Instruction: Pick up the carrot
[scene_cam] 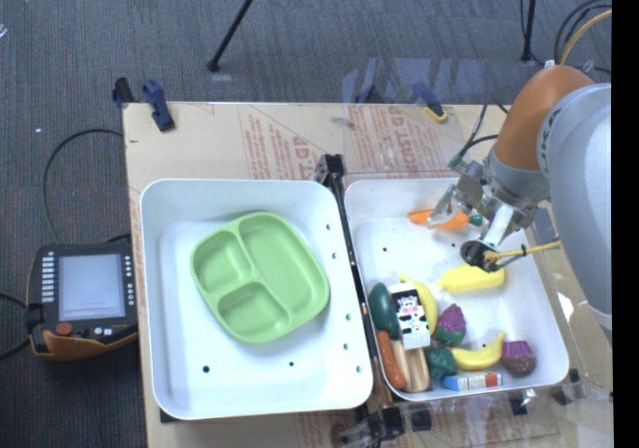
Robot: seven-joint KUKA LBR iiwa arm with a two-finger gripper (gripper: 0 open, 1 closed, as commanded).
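We found the carrot [439, 220] lying in the far part of the right bin [371, 199], near its far wall and well apart from the heap of toy food at the near end. Our hand [454, 209] sat right at the carrot, its fingers spread to either side of the orange body and not yet closed on it. We judged the reach done, while the grip and the lift were both left to do, since the carrot seemed to rest on the bin floor. The left bin [160, 236] carried a green divided plate [260, 274].
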